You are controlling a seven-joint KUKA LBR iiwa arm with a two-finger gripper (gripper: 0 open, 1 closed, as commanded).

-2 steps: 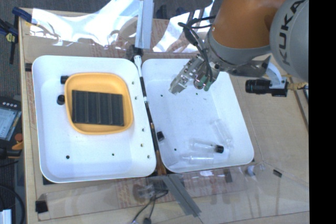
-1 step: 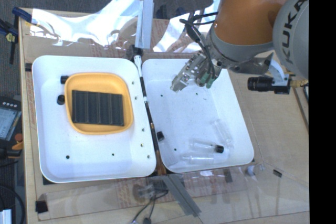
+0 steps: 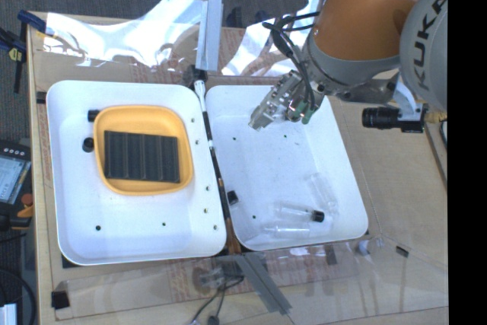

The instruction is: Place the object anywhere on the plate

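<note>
A yellow plate (image 3: 114, 119) with rounded corners lies in the left bin (image 3: 68, 224). On the plate rests a dark, ridged rectangular object (image 3: 142, 156), lying flat and covering most of the plate's middle. My gripper (image 3: 262, 118) hangs over the upper part of the right bin (image 3: 251, 164), to the right of the plate and well apart from the dark object. It points down and to the left. Nothing shows between its tips.
Clear plastic items (image 3: 298, 214) with a small black cap lie near the right bin's front right corner. A small black piece (image 3: 232, 197) sits by the divider between the bins. Crinkled foil (image 3: 129, 38) lies behind the bins.
</note>
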